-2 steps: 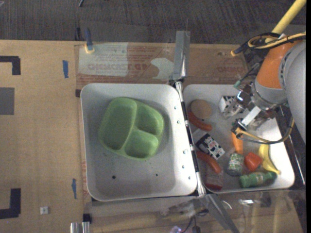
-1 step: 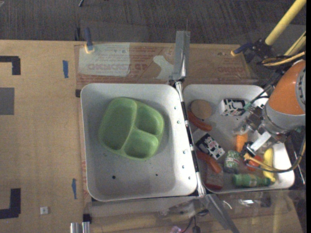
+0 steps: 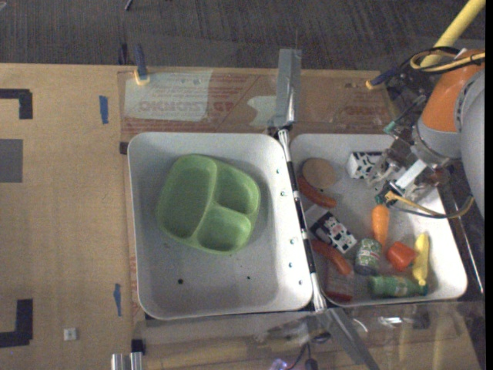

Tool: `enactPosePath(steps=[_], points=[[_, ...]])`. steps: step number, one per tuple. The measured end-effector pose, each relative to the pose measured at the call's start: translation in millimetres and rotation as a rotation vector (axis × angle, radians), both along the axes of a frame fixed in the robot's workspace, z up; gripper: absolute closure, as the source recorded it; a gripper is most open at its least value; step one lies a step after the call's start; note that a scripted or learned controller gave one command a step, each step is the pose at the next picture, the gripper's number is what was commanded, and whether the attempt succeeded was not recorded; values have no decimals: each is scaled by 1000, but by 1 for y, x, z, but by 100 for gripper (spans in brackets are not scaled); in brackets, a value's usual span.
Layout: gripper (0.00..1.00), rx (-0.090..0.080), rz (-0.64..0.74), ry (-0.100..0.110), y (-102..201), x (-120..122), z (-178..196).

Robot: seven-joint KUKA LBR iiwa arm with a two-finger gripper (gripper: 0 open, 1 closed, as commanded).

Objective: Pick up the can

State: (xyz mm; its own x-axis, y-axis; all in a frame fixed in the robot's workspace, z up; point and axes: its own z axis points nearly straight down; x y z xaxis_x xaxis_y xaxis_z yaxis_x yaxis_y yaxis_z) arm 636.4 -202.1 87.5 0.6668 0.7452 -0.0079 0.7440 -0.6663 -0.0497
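You see the gripper [image 3: 391, 177] low over the right bin [image 3: 454, 284]; you cannot tell how it is set. The can [image 3: 367, 256] sits below it, past the carrot [image 3: 380, 223].

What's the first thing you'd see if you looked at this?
A big green divided plate lies alone in the left bin. The right bin holds a jumble of toy food: a carrot, a banana, a small can. The grey and orange arm reaches in over that bin's upper right corner.
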Motion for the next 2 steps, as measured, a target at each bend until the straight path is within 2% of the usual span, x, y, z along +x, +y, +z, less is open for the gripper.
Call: enactPosePath(steps=[1,2], points=[[0,-31,-144,-41,3,5,68],[0,-29,-40,-43,87,-14,10]])
